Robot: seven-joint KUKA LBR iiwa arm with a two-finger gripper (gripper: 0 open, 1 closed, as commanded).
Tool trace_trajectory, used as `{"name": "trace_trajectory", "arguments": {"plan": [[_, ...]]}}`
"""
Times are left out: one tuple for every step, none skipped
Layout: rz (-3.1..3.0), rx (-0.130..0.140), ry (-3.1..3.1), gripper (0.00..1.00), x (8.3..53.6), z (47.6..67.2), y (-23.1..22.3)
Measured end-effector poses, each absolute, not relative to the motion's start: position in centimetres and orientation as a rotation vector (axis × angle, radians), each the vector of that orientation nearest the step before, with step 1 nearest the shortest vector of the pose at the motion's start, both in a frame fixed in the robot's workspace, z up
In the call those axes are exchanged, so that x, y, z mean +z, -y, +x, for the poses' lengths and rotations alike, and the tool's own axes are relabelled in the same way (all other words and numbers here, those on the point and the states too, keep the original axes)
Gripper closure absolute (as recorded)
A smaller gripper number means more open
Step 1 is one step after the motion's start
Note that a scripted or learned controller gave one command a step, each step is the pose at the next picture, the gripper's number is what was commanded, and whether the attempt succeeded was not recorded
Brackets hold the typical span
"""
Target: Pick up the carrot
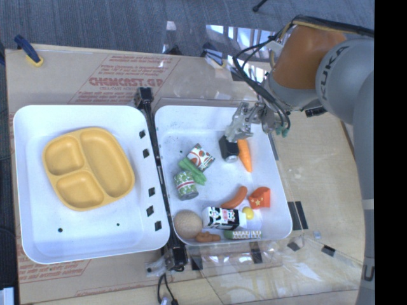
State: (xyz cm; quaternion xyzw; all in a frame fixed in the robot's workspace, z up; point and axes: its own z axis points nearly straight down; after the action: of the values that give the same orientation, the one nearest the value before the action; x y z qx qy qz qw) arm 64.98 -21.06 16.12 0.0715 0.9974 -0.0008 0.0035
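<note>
With the gripper (pixel 239 131), open or closed unclear, just beside the carrot (pixel 245 155) near the bin wall (pixel 279 170), a grab may knock it aside.

I'm getting bright, even light with no strong direction to it. The white bin (pixel 95 237) at 9 o'clock washes out almost to pure white, and shadows under the items are faint and soft. Glare flashes off the clear sheet (pixel 224 35) at 12 o'clock. My feed is soft: the carrot (pixel 245 155) has fuzzy edges, and the green can (pixel 186 185) has an unreadable label.
</note>
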Motion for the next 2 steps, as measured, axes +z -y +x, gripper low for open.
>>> {"name": "trace_trajectory", "arguments": {"plan": [[0.217,-0.003,-3.126,1.0,17.1,65.1,21.0],[-0.441,0.001,-3.111,1.0,9.2,64.9,20.8]]}}
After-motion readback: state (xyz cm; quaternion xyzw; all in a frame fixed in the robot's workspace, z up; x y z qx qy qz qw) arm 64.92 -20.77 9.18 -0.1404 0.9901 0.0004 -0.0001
